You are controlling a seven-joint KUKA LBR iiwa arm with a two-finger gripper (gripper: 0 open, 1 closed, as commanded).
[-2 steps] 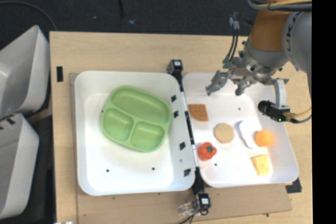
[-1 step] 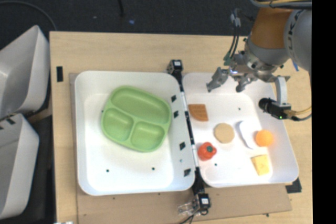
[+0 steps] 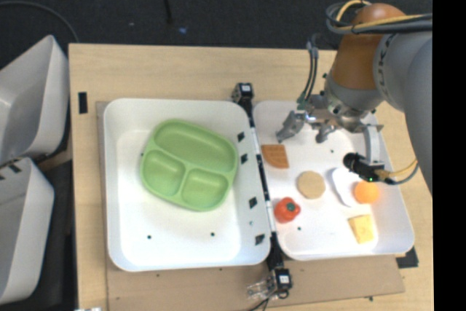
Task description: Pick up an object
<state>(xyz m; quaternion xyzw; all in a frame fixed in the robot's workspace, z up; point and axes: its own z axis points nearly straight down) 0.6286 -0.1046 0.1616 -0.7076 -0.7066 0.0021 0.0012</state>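
1. candidate things all lie loose on the floor of the right bin: a tan square piece nearest the divider, a round biscuit-like disc, a red tomato-like toy, an orange ball touching a small white piece, and a yellow wedge.
2. the gripper hangs over the bin's far part, fingers spread wide, nothing between them.
3. the tan piece sits just beside the nearer fingertip; we judge it the likeliest target.
4. progress: nothing is lifted, so we count the pick as not yet done; descent, closing and lift remain.
5. the left bin holds a green divided plate, well apart from the gripper.
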